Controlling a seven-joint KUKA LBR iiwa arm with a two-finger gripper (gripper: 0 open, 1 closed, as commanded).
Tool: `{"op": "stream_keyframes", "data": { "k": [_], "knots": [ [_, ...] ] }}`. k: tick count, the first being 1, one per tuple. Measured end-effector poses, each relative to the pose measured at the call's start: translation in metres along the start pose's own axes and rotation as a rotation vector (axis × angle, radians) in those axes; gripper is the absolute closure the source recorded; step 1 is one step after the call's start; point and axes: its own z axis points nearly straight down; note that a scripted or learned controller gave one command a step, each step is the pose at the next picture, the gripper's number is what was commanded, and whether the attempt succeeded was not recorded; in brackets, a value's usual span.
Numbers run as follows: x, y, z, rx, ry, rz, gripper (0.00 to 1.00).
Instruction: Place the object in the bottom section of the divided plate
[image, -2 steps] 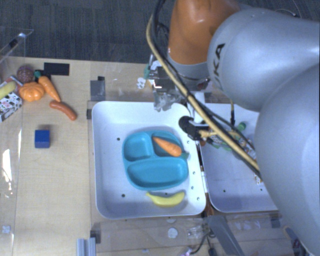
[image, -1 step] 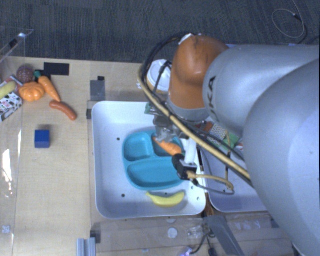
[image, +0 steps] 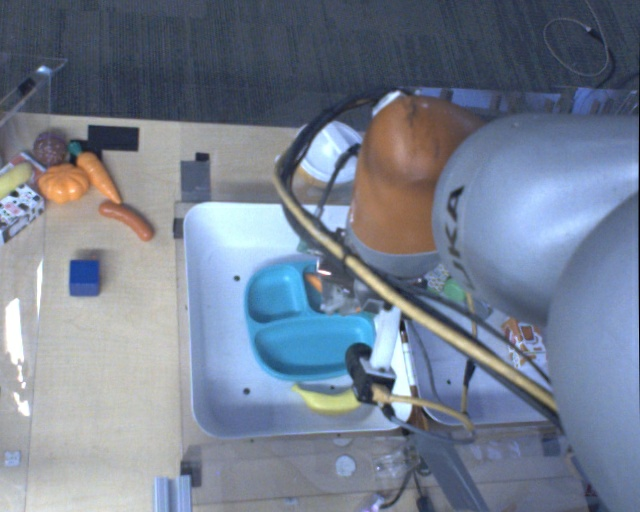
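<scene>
Reaching in from the right, one grey arm (image: 540, 240) with an orange band (image: 405, 170) hangs over one white bin (image: 215, 300), covering much of it. Its tool (image: 335, 295) sits low over one blue divided plate (image: 300, 335); whether it is spread or pressed together cannot be told, since the wrist and cables hide it. A small orange bit (image: 314, 283) shows at the tool, above the plate's upper sections, but what it is cannot be made out. One yellow banana-like piece (image: 325, 400) lies in the bin, touching the plate's lower edge, outside the plate. On the tabletop (image: 100, 380) to the left lie one blue cube (image: 85, 277), one orange sausage shape (image: 127, 219), one carrot (image: 98, 177), and one small pumpkin (image: 64, 184), the last two touching.
</scene>
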Motion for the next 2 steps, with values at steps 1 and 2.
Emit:
{"op": "stream_keyframes", "data": {
  "k": [1,2],
  "knots": [
    [0.067,-0.024,-0.055,-0.001,0.000,0.012,1.00],
    [-0.023,0.013,-0.169,-0.004,0.001,-0.229,1.00]
  ]
}}
